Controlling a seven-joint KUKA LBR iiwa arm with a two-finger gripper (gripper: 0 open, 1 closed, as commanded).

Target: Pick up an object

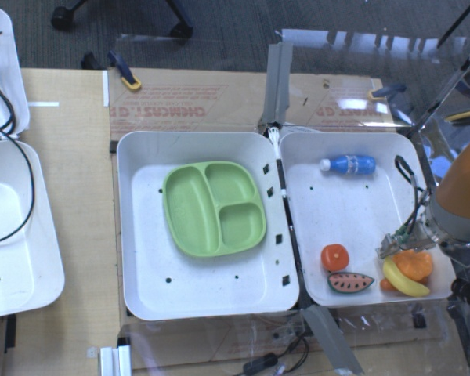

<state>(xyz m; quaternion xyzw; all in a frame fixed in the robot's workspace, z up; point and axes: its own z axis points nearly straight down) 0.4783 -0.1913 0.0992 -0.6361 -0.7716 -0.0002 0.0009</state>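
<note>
Two shallow white bins are seen side by side on a tan surface (70,124); their walls are smooth, matte plastic with rounded corners. In the left bin (141,288) a green tray (215,207) is laid flat: smooth plastic, rounded oblong, three compartments, tilted a little clockwise. In the right bin (352,210) a blue bottle (349,164) is lying on its side near the far wall, long axis running left to right, white cap pointing left. Near the front wall a tomato (335,257), round, glossy and red-orange, is set just behind a watermelon slice (351,282), a flat wedge with a green rind along its curved lower edge and dark seeds on red flesh, long axis left to right. At the front right corner a yellow banana (403,279), smooth and curved, is lying with its long axis running from upper left to lower right, touching an orange, lumpy item (417,264) behind it, whose shape cannot be made out. The gripper (401,244) is seen at the right bin's right side, low over the banana and orange item, under the arm's orange band (462,190). Whether the fingers are apart or together cannot be told. Nothing can be seen held.
</note>
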